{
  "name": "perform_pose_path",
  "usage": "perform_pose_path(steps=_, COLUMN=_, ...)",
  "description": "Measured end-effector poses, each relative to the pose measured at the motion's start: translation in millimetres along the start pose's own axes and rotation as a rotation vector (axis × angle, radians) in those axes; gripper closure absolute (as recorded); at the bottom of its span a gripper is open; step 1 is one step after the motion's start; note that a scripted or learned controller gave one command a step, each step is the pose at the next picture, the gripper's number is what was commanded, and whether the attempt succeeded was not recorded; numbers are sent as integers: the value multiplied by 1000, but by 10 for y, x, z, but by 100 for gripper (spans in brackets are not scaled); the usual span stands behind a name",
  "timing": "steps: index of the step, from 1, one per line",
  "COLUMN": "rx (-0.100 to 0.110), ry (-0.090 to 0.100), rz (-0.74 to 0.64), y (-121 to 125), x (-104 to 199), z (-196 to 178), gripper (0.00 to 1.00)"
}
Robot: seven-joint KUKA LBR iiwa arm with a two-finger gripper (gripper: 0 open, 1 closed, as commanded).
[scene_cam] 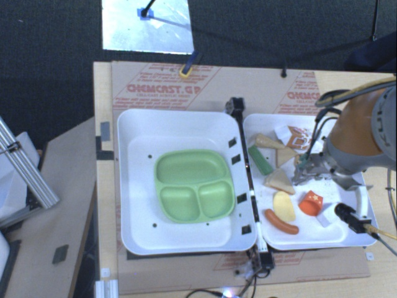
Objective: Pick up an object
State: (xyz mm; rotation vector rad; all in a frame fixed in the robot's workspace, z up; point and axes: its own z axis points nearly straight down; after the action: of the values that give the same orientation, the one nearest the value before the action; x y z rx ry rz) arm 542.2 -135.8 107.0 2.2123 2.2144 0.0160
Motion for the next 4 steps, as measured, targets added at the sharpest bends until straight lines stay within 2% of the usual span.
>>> perform_pose_path(steps=1, rx=9, ry=-1, rz=-3, y=81, x=-14, z=-449, gripper=100)
perform_pose_path(steps=2, rx=9, ry=-1, rz=-3, y=26, x=-31, z=-922, gripper=100)
perform_pose_path(steps=3, rx=10, ry=-1, rz=-4, y=43, x=-34, z=-1190, gripper=100)
perform_pose_path(steps=4, rx=13, ry=3, rz=-10, y=15, x=546, z=-1266, gripper=100)
